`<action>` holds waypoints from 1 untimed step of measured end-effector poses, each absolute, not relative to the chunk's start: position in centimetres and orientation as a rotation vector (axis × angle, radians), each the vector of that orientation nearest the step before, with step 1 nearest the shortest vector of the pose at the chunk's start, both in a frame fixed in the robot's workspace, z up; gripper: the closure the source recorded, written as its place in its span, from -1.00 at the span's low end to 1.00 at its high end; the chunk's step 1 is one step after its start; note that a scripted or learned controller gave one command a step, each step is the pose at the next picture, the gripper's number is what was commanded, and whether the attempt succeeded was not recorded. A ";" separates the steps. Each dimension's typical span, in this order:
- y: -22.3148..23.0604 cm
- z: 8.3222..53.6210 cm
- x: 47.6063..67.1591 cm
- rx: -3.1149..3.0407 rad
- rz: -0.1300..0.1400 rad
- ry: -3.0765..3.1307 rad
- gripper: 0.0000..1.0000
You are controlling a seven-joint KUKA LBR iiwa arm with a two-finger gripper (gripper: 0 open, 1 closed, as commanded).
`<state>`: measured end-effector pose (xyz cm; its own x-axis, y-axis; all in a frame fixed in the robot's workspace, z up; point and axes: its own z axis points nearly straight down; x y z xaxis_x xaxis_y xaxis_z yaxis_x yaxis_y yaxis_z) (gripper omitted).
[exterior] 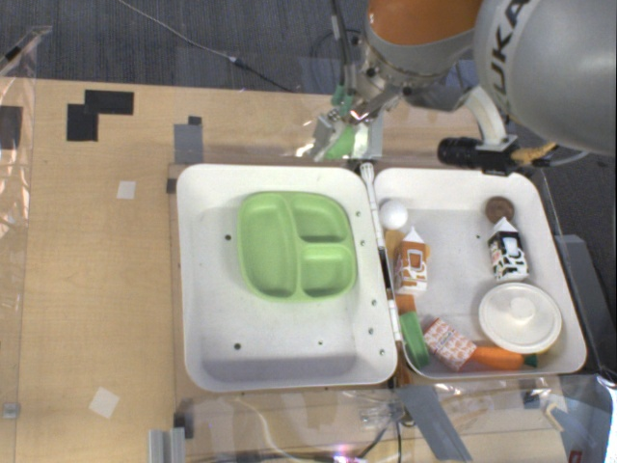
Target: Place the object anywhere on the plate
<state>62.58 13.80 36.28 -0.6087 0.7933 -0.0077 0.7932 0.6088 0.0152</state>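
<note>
My pincer [349, 128] hangs above the bins' far edge, pinching a green object [339, 143] (I think). I judge this the carry step. Next, swing over the 3-section plate [294, 246] and lower.

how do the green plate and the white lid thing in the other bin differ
The green plate is a rounded rectangle split into three compartments; the white round lid is a plain circle with a raised centre. The plate is clearly larger. The plate lies alone in the left bin, while the lid sits crowded among small items in the right bin. Both lie flat.
</note>
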 end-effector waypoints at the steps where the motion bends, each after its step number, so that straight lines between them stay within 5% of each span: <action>1: 15.2 19.5 60.3 1.719 -0.007 2.635 1.00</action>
